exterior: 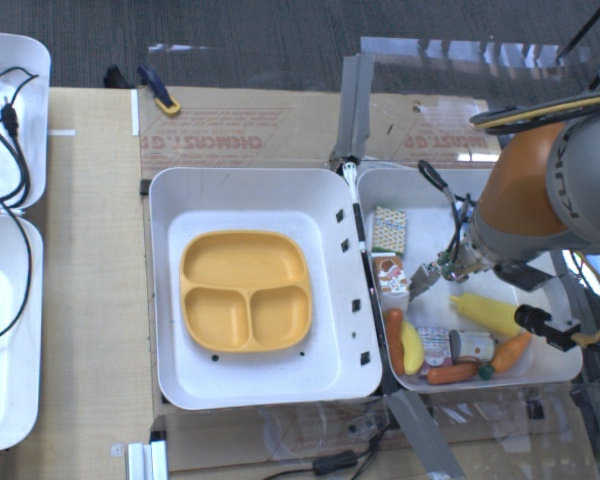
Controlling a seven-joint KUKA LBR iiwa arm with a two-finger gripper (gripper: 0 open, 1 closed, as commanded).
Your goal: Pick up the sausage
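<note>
The sausage (pixel 452 373) is a reddish-brown link lying along the front wall of the right bin (pixel 565 370). It rests between a small yellow banana (pixel 411 349) and a carrot (pixel 509 352). My gripper (pixel 440 268) hangs over the middle of that bin, behind and slightly left of the sausage and well apart from it. The grey arm with its orange band (pixel 520 193) reaches in from the right and covers the bin's right part. I see nothing held at the gripper's tip.
The right bin also holds a yellow corn cob (pixel 488 313), an orange piece (pixel 393 332) by the left wall, a small can (pixel 470 345) and packets (pixel 389 233). In the left bin (pixel 170 268) lies a yellow divided plate (pixel 246 290).
</note>
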